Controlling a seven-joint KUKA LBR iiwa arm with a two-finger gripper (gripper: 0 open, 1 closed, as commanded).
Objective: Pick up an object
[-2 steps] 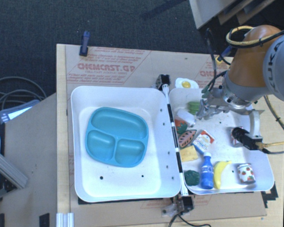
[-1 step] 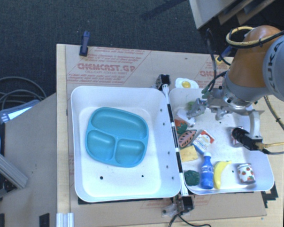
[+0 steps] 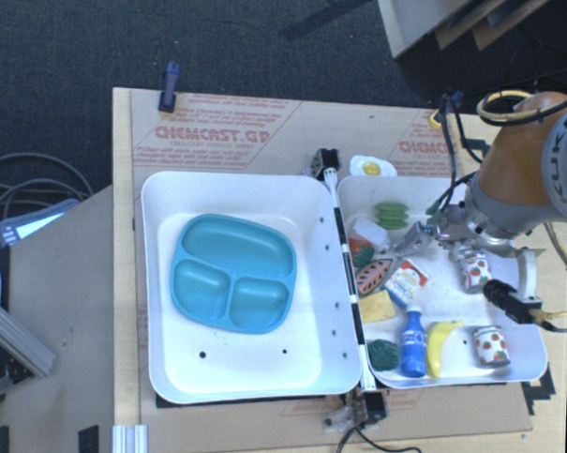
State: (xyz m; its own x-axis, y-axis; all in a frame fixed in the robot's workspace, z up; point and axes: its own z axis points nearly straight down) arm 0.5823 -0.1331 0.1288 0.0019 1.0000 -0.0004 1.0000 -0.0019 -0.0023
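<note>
The right bin (image 3: 531,358) holds several small items: a green ridged piece (image 3: 391,214), a watermelon slice (image 3: 375,275), a white and red packet (image 3: 408,279), a yellow block (image 3: 378,308), a blue bottle (image 3: 412,342), a banana (image 3: 441,345), a green broccoli piece (image 3: 383,353) and two strawberry-print cups (image 3: 474,271) (image 3: 490,344). My gripper (image 3: 416,236) hangs low over the upper middle of this bin, just right of a red-orange piece (image 3: 360,251) and above the packet. Nothing visibly sits in its grasp.
The left bin (image 3: 163,197) holds a blue divided plate (image 3: 233,270). A fried-egg toy (image 3: 370,166) lies on the cardboard behind the right bin. A black part (image 3: 510,301) juts over the right bin's right side. Cables run along the bench's right edge.
</note>
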